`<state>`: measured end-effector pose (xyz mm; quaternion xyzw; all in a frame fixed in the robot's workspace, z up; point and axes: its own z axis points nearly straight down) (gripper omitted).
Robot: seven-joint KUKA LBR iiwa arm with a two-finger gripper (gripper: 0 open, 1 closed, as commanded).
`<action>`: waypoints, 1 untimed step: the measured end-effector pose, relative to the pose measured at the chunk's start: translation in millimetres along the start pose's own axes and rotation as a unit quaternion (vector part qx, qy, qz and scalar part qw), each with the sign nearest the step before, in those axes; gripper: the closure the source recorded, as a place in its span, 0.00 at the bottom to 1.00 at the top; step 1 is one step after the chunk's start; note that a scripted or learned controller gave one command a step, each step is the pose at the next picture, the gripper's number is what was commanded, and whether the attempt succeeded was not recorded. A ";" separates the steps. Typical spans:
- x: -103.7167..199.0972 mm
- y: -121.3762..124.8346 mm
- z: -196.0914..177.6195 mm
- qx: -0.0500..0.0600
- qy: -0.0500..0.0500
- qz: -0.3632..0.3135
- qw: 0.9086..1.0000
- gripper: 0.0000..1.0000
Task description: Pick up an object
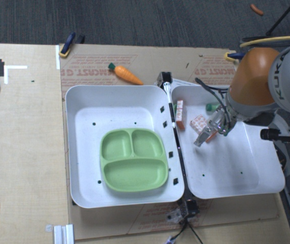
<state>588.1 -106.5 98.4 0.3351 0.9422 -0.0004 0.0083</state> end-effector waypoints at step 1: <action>-1.5 1.5 -10.9 -0.002 -0.002 0.002 1.000 1.00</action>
